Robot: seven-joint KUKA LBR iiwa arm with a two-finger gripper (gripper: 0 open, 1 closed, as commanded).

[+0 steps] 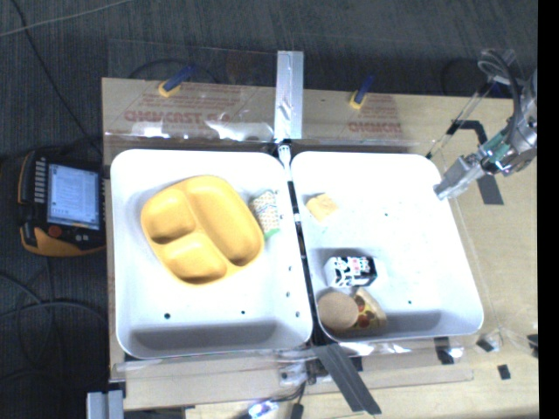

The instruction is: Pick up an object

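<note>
The right bin [410,234] holds a small pale yellow piece [321,206] near its back left corner. A black and white object [350,270] lies by its left wall, and a brown round item [337,311] rests on a printed packet [370,313] at the front left. In the left bin [131,260] lie a yellow divided plate [202,228] and a small patterned packet [266,210]. My gripper [458,179] hangs over the right bin's back right corner, far from all the objects, with nothing seen in it.
A central divider [299,243] separates the two bins. A metal post [288,94] stands behind them, with clamps on the back board. A handheld pendant [63,201] lies left of the bench. Cables trail beside the arm at the right.
</note>
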